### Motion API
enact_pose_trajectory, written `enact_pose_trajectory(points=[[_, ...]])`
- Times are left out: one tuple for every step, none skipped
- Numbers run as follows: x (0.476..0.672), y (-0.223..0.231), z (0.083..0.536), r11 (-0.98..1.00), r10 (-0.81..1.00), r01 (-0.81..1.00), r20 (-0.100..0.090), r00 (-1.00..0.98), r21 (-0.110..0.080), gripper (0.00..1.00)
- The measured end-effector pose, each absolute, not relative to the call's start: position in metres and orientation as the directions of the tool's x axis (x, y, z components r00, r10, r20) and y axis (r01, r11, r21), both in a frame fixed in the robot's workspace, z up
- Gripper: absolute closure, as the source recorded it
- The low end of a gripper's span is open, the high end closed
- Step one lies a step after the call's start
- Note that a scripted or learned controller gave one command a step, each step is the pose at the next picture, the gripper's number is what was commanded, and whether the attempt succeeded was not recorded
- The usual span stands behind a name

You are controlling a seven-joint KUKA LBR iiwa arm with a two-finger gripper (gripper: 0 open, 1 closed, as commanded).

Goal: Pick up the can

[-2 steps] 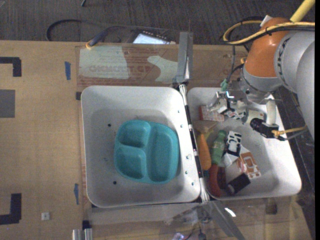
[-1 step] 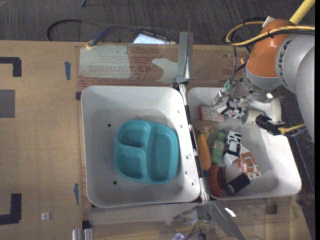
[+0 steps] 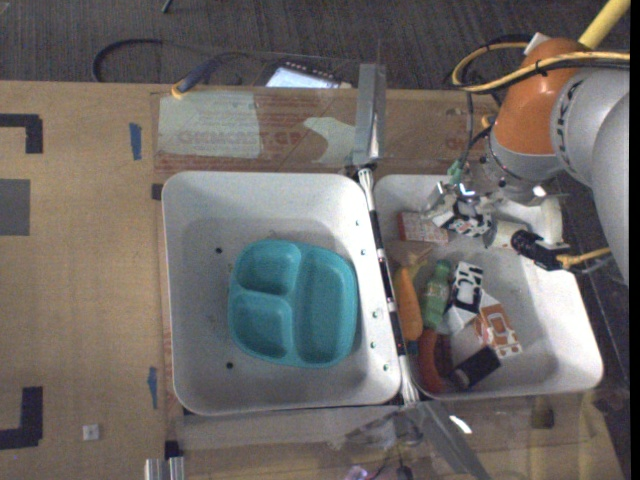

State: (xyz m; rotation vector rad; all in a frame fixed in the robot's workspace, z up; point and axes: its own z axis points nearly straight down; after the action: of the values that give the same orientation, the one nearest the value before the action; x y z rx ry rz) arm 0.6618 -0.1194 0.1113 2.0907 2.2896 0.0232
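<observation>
Camera view: two white bins (image 3: 190, 208), one teal tray (image 3: 295, 303).

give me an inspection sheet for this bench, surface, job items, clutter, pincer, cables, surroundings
surface: wooden bench with blue tape marks, bearing two white bins
job's things: can not identifiable among the pile in the right bin
clutter: teal divided plate in the left bin; orange carrot-like item, green bottle, small cartons in the right bin
grippers: pincer over the right bin's far end; grasp cannot be told
cables: yellow cable by the arm; black cable on the floor
surroundings: dark carpet beyond the bench
</observation>
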Motion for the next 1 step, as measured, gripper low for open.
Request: enact_pose_trajectory(points=[[0.6667, -0.1211, 0.1313, 0.093, 0.995, 0.994, -0.028, -0.091, 0.054, 1.0]])
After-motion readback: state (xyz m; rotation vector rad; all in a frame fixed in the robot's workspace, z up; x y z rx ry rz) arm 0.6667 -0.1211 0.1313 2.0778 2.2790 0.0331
